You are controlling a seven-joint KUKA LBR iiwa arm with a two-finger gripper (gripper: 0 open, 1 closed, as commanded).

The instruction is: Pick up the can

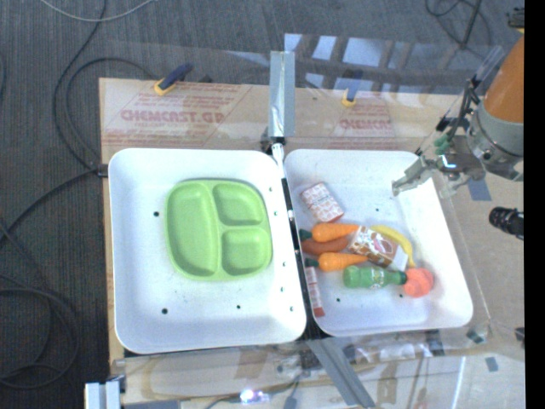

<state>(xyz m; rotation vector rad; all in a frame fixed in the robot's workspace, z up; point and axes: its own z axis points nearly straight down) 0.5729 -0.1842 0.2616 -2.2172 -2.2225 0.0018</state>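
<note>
The can is a small red and white cylinder lying on its side in the upper left part of the right bin. My gripper hangs over the upper right edge of that bin, well to the right of the can and apart from it. Its two grey fingers are spread open with nothing between them. The grey wrist and orange band rise behind it at the view's right.
Below the can lie two carrots, a small carton, a banana, a green bottle and an orange-red fruit. A red packet lies along the divider. The left bin holds a green divided plate.
</note>
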